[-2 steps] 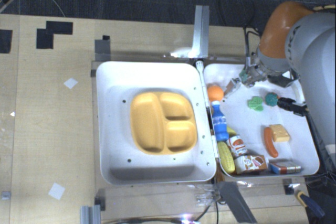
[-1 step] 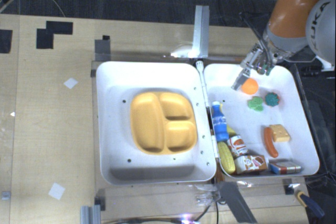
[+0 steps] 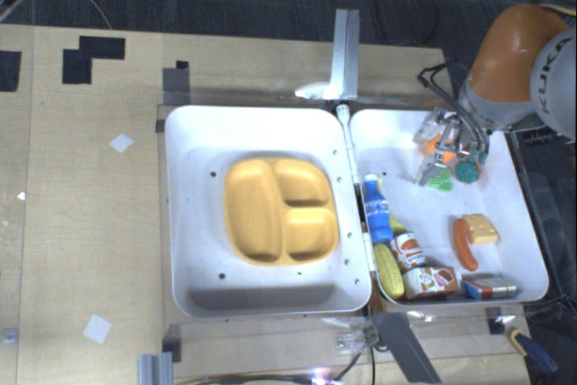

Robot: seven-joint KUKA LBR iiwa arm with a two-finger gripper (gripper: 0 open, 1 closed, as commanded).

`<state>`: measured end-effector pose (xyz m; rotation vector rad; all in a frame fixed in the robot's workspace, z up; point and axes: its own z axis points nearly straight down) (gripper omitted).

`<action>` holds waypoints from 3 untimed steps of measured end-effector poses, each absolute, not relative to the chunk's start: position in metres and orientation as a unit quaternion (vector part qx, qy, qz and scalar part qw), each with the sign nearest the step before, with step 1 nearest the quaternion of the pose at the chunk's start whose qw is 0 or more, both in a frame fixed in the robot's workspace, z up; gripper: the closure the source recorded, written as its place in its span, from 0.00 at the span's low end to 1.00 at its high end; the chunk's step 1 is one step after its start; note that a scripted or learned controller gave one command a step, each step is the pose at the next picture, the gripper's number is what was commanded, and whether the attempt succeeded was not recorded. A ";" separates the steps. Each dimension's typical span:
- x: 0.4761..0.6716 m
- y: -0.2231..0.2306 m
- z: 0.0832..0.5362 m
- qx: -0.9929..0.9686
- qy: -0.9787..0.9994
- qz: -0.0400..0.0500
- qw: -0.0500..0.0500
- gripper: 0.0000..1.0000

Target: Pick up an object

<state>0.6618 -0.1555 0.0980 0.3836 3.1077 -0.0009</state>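
Camera view: gripper over small green object; contact unclear; cannot tell its state.

the arm is bulky and rounded, its shell light grey with a broad glossy orange band. dark lettering runs along the grey part at the right edge. black cables loop beside its wrist, and the gripper below is small, metallic, silver-grey.
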 end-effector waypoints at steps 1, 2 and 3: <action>0.642 -0.204 0.089 0.157 0.988 -0.001 0.006 0.00; 0.631 -0.205 0.088 0.349 0.937 0.001 0.005 0.00; 0.635 -0.204 0.102 0.346 0.938 0.001 0.011 1.00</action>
